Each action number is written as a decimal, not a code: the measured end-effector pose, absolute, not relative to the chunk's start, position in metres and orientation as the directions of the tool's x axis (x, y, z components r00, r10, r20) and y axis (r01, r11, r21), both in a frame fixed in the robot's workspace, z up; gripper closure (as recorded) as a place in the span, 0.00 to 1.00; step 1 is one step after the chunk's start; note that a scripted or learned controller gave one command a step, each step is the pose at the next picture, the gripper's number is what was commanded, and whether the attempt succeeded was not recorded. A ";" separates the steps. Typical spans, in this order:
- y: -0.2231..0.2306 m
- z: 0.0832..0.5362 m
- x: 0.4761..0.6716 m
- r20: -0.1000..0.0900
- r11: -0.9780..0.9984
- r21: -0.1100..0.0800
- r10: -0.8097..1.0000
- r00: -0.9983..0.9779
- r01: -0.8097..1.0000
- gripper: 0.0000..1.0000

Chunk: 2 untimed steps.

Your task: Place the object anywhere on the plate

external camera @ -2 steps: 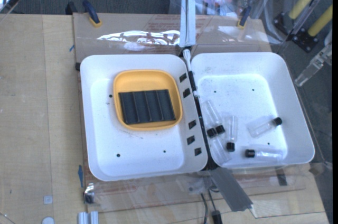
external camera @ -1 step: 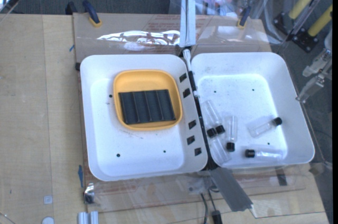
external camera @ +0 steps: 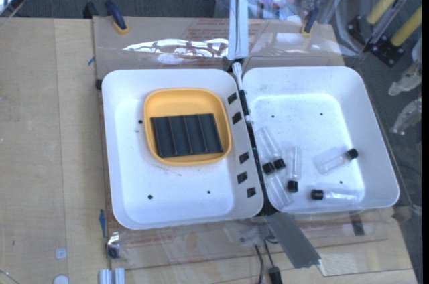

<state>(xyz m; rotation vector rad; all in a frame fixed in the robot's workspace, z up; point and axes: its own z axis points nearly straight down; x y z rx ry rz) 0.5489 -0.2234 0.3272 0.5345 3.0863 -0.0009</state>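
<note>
Presently I logged: yellow plate (external camera: pixel 188 102) in left bin (external camera: pixel 127 142) | dark ridged block (external camera: pixel 186 134) on it | clear vials (external camera: pixel 295 172) at 3 o'clock | gripper state: cannot tell.

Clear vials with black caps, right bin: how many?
4, maybe more, since clear glass blurs against white. All are in the right white bin: one clear black-capped vial by the divider, one upright-lying, one at right, one near the front.

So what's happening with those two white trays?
Nothing is being picked up just now. The left bin holds a yellow plate with a dark ridged insert. The right bin holds several small clear vials with black caps, lying loose. None is on the plate yet.
</note>
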 end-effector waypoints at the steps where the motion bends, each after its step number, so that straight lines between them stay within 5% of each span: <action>1: -0.223 0.324 0.522 -0.003 1.000 0.001 0.004 -1.000 0.004 0.00; 2: -0.225 0.335 0.524 -0.013 1.000 0.000 0.009 -1.000 0.009 1.00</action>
